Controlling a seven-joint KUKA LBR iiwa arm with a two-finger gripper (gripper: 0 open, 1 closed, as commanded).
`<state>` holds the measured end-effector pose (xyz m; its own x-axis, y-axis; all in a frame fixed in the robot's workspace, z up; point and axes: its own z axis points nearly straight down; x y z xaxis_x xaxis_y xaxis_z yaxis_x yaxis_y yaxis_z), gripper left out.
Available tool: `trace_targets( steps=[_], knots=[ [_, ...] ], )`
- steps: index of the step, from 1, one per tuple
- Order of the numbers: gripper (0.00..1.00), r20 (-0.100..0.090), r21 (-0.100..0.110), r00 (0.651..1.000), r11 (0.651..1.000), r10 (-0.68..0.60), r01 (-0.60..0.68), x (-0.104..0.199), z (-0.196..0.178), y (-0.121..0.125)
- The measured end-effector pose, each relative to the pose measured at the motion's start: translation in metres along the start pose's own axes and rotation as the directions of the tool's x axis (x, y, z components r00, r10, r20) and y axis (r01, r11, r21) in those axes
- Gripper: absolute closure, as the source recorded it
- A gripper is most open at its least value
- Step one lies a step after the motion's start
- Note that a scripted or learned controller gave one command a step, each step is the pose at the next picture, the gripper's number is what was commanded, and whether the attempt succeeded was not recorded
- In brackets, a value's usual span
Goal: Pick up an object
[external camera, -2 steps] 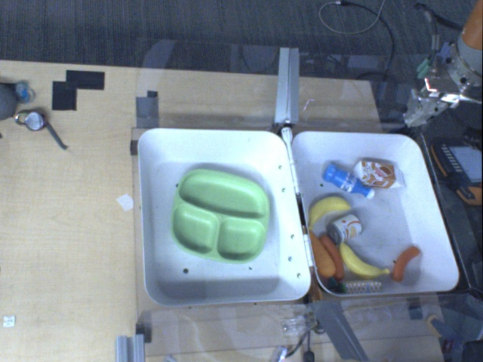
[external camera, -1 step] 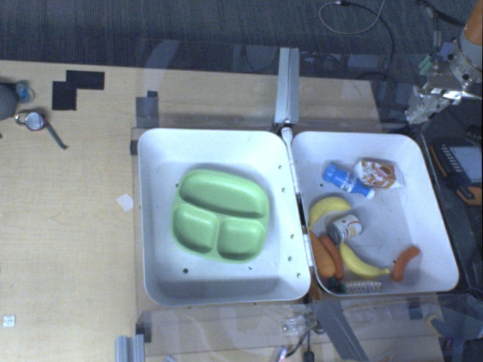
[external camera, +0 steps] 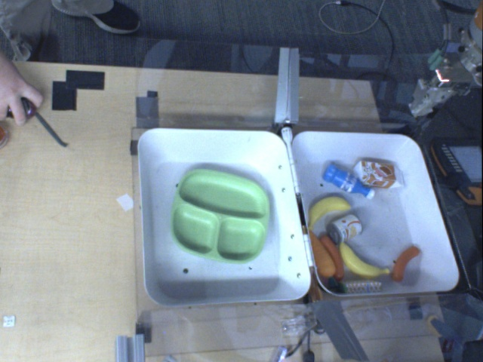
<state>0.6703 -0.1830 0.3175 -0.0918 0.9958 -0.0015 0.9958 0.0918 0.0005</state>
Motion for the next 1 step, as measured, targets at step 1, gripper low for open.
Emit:
trace_targets(
  steps=[1],
  knots=[
    [1.0, 0.001, 0.0, 1.0, 1.0, -0.005, 0.005, 0.0012, -0.008, 0.0019]
  ],
)
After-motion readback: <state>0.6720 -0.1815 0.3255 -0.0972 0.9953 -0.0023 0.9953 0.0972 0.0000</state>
